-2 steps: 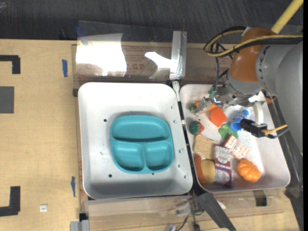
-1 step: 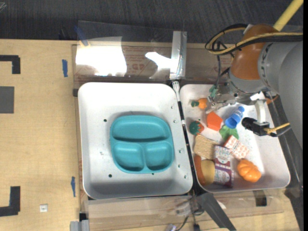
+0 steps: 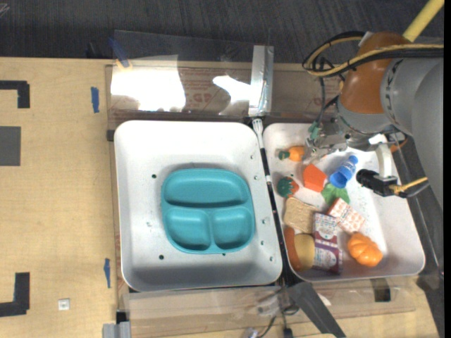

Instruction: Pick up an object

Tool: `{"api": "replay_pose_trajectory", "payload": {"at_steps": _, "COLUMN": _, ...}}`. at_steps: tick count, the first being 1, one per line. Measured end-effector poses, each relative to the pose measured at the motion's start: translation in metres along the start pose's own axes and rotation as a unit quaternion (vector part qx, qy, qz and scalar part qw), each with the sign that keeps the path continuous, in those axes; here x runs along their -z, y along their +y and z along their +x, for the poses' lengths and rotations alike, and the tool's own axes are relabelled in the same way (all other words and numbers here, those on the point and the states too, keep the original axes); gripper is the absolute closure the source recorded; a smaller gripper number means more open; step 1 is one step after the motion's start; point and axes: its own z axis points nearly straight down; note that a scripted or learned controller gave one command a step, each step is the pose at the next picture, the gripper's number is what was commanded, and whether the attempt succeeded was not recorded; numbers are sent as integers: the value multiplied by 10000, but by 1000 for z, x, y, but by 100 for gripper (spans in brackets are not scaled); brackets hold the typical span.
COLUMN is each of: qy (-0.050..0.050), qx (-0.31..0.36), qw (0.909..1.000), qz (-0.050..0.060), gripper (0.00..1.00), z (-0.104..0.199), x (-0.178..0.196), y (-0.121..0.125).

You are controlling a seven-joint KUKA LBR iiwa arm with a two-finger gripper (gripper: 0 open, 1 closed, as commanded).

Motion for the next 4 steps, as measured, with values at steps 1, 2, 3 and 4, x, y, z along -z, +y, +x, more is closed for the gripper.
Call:
{"api": "replay_pose_trajectory", "payload": {"at_steps": 1, "qy": 0, "qx": 1, "qw": 10000, "qz": 7, "gripper": 0, "z": 0, "x": -1, "y": 0}}
{"api": "replay_pose_trajectory", "payload": {"at_steps": 2, "qy": 10, "qx": 4, "qw": 10000, "qz": 36, "gripper": 100, "z": 0, "x": 9, "y": -1}}
{"api": "replay_pose_trajectory", "payload": {"at_steps": 3, "qy": -8, "qx": 113, "qw": 9999, "qz": -34, "gripper": 100, "z": 16, "x": 81, "y": 19}}
{"api": "replay_pose_trajectory", "payload": {"at_steps": 4, "qy": 4, "qx": -248, "qw": 9997, "qz": 7, "gripper": 100, "z": 35, "x": 77, "y": 20}}
